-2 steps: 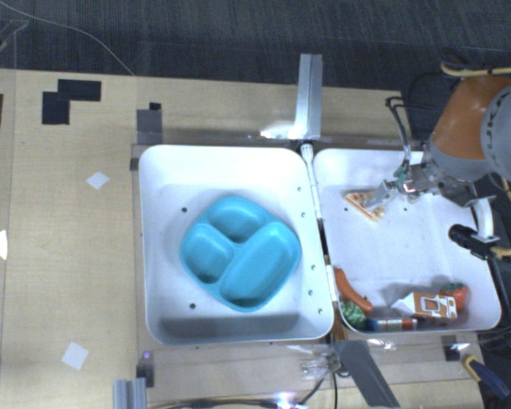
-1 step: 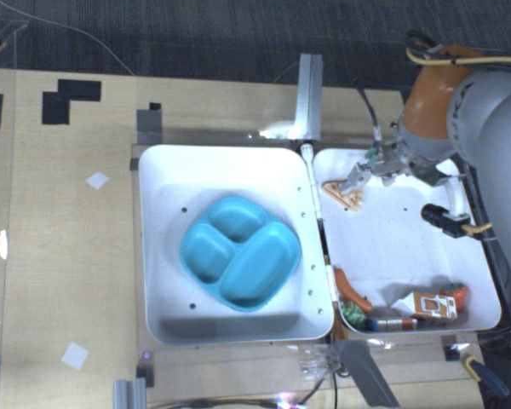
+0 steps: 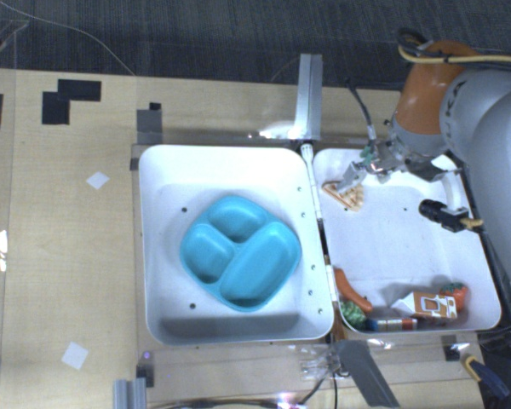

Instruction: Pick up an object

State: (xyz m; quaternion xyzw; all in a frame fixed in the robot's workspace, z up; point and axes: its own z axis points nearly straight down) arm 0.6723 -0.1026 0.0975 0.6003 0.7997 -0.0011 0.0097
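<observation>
At the right bin's (image 3: 494,301) far-left corner, the gripper (image 3: 358,177) sits just above a tan waffle-like piece (image 3: 344,194). Jaw state cannot be determined. Risk: the flat piece lies close to the bin wall, so a closing grasp may skid off it.

The arm (image 3: 485,109) is formed of smooth, rounded light-grey casings, with a broad orange band (image 3: 427,99) set above the wrist. A yellowish cable (image 3: 434,52) is looped over the orange band. The small gripper (image 3: 364,167) at the end is built of metallic grey parts.
</observation>
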